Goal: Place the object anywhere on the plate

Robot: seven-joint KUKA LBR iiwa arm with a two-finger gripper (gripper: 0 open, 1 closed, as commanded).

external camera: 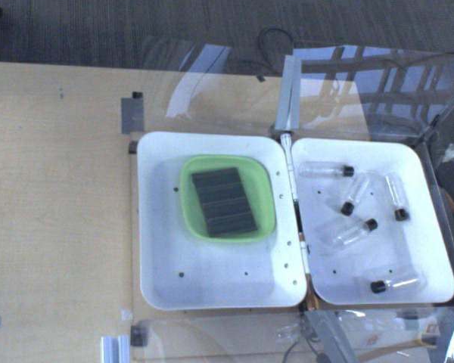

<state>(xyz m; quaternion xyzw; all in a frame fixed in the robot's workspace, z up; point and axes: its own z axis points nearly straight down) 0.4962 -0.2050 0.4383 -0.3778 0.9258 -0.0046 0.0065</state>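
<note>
Camera view: green plate [228, 200] sits in the left bin [212, 278] with a dark ribbed block [225, 201] covering most of its middle, so free landing area is just the rim band; a vial dropped there likely rolls off the block or off the plate. Task objects are the clear vials with black caps, five or so, loose in the right bin [363, 290]: one near the top [327, 171], a crossed pair mid-bin [356, 196], one at right [396, 195], one lower middle [352, 233], one at the bottom [390, 284]. Clear bodies wash out against the white bin, so outlines and exact count are hard to make out; expect missed or slipping grasps on round glass. Gripper state: cannot tell from this frame.
</note>
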